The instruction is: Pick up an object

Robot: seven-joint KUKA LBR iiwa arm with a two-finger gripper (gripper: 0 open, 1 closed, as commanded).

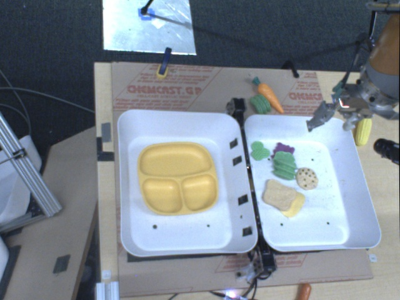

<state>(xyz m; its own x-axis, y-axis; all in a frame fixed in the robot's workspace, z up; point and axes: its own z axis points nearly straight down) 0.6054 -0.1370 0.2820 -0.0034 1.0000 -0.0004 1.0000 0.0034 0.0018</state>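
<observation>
The right bin (350, 230) holds several toy foods: a green leaf piece (259, 149), a purple grape bunch (284, 147), a ridged green piece (284, 165), a cookie (306, 178), a bread slice (279, 195) and a yellow wedge (295, 205). My gripper (333, 120) hangs over that bin's far right corner, open, with nothing between its fingers. One grey finger (317, 117) points down-left toward the bin floor. A yellow corn cob (362, 131) lies at the bin's right rim, just right of the gripper.
The left bin (131, 230) bears a yellow divided plate (178, 177). A toy carrot (270, 95) and a green item (261, 105) lie on the cardboard behind the bins. A silver sheet (149, 17) lies at the back; a metal frame (25, 167) stands left.
</observation>
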